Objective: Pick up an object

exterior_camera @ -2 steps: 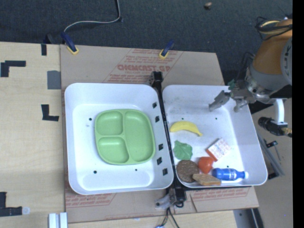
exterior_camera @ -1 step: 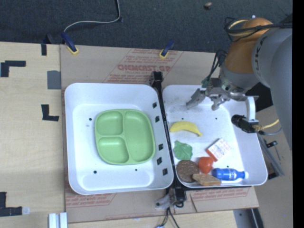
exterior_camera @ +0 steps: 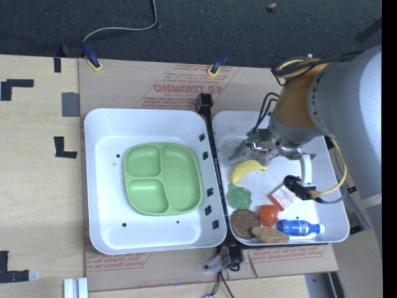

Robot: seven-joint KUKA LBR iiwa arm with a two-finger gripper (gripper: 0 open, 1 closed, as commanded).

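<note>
The grey arm (exterior_camera: 335, 104) is reaching over the right bin (exterior_camera: 338, 228), its gripper (exterior_camera: 253, 151) hanging just above the yellow banana (exterior_camera: 246, 169) near that bin's left wall; whether the fingers are parted or closed, I cannot tell. The left bin (exterior_camera: 99, 166) is carrying a green divided plate (exterior_camera: 163, 177) at its centre. Along the right bin's near edge a blue bottle (exterior_camera: 299, 228) is lying.

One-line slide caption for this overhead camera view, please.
KUKA arm's end effector reaches into the right bin just above a yellow banana; a green divided plate lies in the left bin.
</note>
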